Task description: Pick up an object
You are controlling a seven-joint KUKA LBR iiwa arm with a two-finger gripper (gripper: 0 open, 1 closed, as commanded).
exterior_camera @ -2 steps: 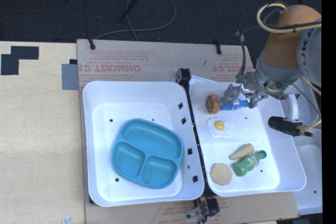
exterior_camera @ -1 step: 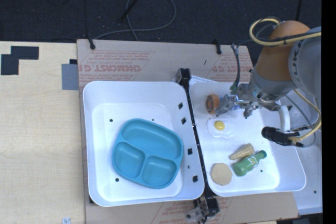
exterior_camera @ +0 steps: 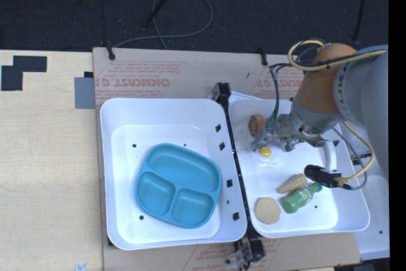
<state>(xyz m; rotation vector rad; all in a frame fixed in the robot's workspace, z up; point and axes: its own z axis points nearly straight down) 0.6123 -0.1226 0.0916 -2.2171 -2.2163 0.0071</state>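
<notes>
Your gripper [exterior_camera: 274,139] hangs in the right bin [exterior_camera: 355,216]; you can't tell how its jaws stand. Just below them lies a small yellow ball [exterior_camera: 265,152], round and bright; just left, a brown egg-shaped piece [exterior_camera: 256,124].

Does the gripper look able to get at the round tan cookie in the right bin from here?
Probably yes: the round tan cookie lies flat and uncovered near the front wall, apart from the green bottle, while the gripper hangs farther back.

Robotics lab: grey industrial arm [exterior_camera: 355,92] over a plywood bench [exterior_camera: 44,162] with two white bins [exterior_camera: 114,130], loose cables [exterior_camera: 184,9] on dark carpet [exterior_camera: 63,3] beyond, black marker squares [exterior_camera: 25,70] on the boards
</notes>
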